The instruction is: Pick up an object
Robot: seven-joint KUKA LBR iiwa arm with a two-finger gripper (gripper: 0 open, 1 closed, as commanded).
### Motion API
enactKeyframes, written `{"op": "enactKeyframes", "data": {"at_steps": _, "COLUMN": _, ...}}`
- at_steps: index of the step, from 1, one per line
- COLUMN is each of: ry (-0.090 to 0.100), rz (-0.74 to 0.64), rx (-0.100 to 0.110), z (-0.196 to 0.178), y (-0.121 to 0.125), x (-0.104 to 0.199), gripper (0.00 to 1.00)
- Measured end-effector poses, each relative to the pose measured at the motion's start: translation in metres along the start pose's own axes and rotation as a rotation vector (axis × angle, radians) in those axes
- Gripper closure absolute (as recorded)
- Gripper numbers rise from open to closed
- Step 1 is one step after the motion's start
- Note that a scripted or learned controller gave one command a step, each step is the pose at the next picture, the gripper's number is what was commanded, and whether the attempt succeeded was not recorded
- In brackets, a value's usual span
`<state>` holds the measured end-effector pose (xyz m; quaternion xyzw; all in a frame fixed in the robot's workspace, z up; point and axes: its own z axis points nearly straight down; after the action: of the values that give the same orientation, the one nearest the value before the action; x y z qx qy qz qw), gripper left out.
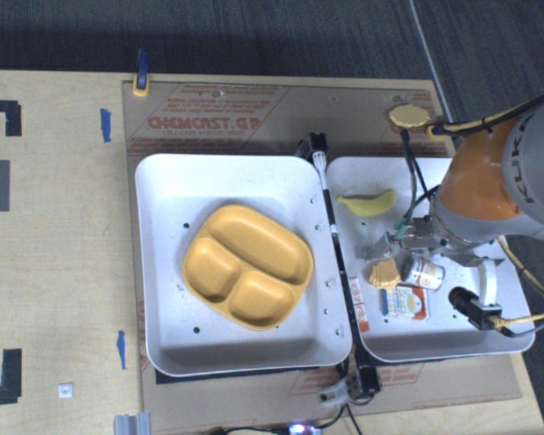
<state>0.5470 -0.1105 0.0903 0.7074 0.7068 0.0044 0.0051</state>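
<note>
The right bin (435, 344) holds a yellow banana (367, 204) at its far left. A small tan-yellow block (383, 274) lies near the bin's middle left, with a white can bearing a red label (424, 274) on its side just right of it. A flat white packet with red and blue print (405, 303) lies in front of them. My gripper (398, 241) is low in this bin, just above the block and below the banana. The wrist covers it from above, and I see nothing held in it.
The left bin (154, 243) holds a large yellow three-compartment tray (247, 265), upside down or domed. A black divider strip (334, 243) runs between the bins. The grey arm with its orange band (476, 184) covers the right bin's far right part.
</note>
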Motion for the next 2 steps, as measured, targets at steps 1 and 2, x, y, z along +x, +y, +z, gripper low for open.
{"op": "enactKeyframes", "data": {"at_steps": 1, "ry": 0.000, "rz": 0.000, "rx": -0.008, "z": -0.012, "y": 0.003, "x": 0.001, "gripper": 1.00}}
{"op": "enactKeyframes", "data": {"at_steps": 2, "ry": 0.002, "rz": -0.002, "rx": 0.013, "z": -0.095, "y": -0.046, "x": 0.095, "gripper": 1.00}}
